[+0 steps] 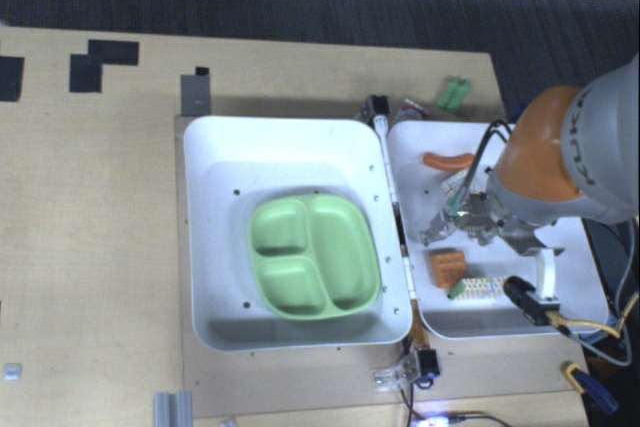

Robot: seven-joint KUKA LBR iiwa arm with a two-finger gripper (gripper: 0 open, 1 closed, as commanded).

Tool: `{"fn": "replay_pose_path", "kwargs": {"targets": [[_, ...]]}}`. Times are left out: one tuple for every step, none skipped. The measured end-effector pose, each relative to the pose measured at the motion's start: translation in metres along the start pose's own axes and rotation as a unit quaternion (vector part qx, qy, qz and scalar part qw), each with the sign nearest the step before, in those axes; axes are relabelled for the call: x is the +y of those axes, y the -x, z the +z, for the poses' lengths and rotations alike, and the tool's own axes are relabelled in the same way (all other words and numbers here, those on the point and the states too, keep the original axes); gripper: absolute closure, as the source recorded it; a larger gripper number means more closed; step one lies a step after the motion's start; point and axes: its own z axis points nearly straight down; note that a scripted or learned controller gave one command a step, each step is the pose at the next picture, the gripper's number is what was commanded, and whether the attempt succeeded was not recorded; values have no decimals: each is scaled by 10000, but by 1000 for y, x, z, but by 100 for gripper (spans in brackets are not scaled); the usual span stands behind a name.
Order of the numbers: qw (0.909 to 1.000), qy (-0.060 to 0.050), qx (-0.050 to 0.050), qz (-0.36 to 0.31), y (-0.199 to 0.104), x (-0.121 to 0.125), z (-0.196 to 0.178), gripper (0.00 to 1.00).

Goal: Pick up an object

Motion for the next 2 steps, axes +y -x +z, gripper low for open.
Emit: {"fn": "replay_pose_path", "kwargs": {"targets": [[10000,-18,2,5,4,-31,11,0],[10000,4,-5,4,4,-29,0,100]]}}
